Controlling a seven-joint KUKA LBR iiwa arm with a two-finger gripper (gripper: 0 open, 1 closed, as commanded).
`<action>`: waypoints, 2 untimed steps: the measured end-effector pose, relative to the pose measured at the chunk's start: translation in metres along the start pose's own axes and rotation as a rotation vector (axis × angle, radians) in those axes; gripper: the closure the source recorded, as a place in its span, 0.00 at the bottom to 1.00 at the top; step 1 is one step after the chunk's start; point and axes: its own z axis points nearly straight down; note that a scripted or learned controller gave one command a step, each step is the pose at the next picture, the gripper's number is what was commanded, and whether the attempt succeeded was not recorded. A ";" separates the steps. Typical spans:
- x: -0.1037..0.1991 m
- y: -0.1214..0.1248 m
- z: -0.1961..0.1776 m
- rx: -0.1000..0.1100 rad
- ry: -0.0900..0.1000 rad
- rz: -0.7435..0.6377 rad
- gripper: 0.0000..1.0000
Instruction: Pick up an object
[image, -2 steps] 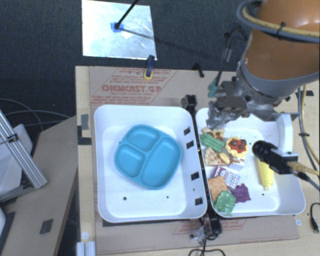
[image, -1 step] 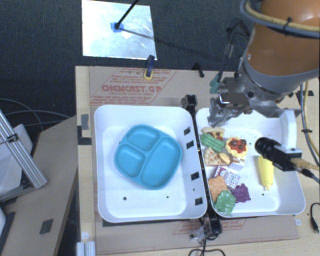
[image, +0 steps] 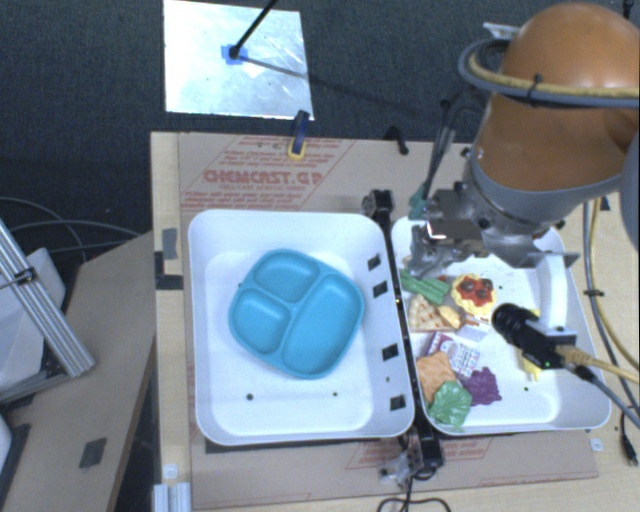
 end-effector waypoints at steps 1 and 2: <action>-0.004 0.043 0.123 0.008 -0.002 0.000 1.00; -0.032 0.025 0.220 0.009 -0.002 0.002 1.00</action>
